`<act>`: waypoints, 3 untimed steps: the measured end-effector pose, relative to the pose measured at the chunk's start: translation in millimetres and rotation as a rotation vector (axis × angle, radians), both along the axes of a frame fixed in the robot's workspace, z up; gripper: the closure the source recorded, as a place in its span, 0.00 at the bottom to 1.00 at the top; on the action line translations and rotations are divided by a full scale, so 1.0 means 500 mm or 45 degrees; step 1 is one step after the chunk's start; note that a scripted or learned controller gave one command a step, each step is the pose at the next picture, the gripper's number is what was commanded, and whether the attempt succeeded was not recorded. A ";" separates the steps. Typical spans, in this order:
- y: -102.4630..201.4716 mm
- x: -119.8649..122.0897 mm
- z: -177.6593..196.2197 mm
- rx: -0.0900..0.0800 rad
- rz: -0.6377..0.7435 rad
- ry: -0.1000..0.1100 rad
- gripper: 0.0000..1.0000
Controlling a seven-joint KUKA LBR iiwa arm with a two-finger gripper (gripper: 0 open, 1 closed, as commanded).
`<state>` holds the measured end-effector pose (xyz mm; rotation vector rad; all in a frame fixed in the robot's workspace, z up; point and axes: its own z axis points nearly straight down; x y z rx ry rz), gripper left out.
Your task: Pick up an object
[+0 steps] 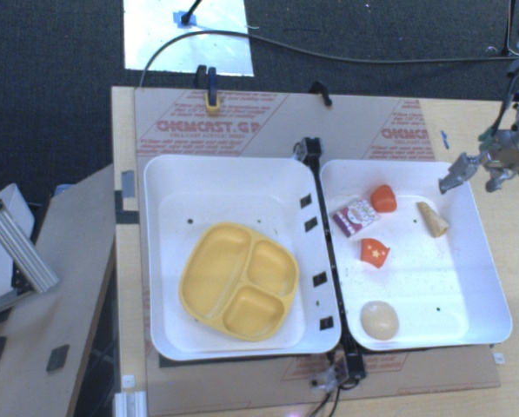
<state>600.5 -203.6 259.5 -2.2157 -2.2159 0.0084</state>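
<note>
red "chemcast gp" lettering repeats across the protective sheet [209, 127] at upper centre, while the claw [478, 170], released, hovers at right above the cone-shaped piece [432, 219] in the right bin [489, 285].

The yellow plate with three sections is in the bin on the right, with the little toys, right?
Not quite. The camera view shows the yellow plate in the left bin, by itself. The little toys, like the red block with a star and the pale egg, are in the right bin.
</note>
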 end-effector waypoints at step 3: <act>0.008 0.012 -0.176 -0.003 0.002 -0.011 0.00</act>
